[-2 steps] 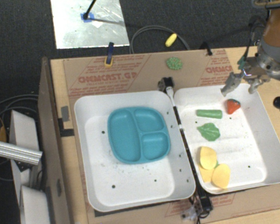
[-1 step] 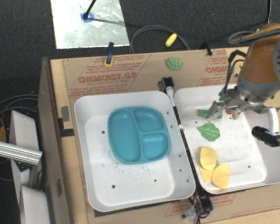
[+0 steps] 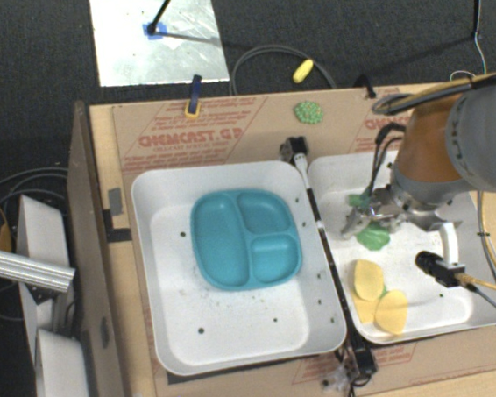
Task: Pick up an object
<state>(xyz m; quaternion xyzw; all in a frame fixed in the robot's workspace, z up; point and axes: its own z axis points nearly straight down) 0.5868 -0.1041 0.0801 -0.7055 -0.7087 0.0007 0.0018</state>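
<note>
My gripper [image 3: 366,216] hangs low over the left part of the right bin [image 3: 472,315], with the grey arm and its orange band reaching in from the right. A green object [image 3: 375,240] lies on the bin floor directly beneath the gripper's tip and partly hidden by it. Whether it is touched or held cannot be made out. Two yellow pieces [image 3: 377,297] lie together near the front left corner of the same bin, apart from the gripper.
The left bin [image 3: 178,333] holds a blue divided plate [image 3: 245,238] at its middle. A small green knobbly thing [image 3: 308,112] and a yellow item [image 3: 303,71] lie behind the bins. The wall between the bins runs just left of the gripper.
</note>
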